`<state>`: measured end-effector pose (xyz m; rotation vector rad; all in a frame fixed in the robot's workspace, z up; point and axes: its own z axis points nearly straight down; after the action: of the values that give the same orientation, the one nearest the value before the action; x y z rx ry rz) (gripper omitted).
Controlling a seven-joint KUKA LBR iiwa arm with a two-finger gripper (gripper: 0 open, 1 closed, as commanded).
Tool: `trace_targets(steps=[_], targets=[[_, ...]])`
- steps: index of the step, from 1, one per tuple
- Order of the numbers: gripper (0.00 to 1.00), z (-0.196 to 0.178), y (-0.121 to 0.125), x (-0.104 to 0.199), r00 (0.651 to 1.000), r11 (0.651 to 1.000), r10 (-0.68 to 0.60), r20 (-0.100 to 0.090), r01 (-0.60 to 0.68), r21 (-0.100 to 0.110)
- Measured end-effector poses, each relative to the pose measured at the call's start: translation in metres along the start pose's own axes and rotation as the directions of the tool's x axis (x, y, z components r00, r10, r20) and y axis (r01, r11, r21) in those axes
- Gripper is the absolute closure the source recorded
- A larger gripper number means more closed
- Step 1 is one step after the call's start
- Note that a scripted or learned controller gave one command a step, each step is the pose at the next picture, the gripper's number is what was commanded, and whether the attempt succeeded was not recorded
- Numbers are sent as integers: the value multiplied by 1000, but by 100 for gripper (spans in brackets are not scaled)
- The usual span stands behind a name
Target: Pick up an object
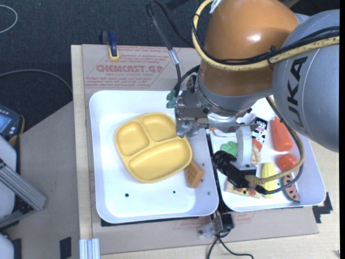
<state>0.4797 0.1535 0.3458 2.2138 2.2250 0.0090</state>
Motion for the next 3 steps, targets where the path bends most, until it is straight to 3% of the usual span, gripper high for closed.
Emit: trace_targets(steps=[1, 2, 3], targets=[[100, 22, -1, -62, 1000, 1000, 12, 5, -13, 14], [100, 12, 0, -57, 1000, 1000, 4, 4, -4, 11], [100, 50, 42, -35, 1000, 1000, 2, 4, -2, 11]])
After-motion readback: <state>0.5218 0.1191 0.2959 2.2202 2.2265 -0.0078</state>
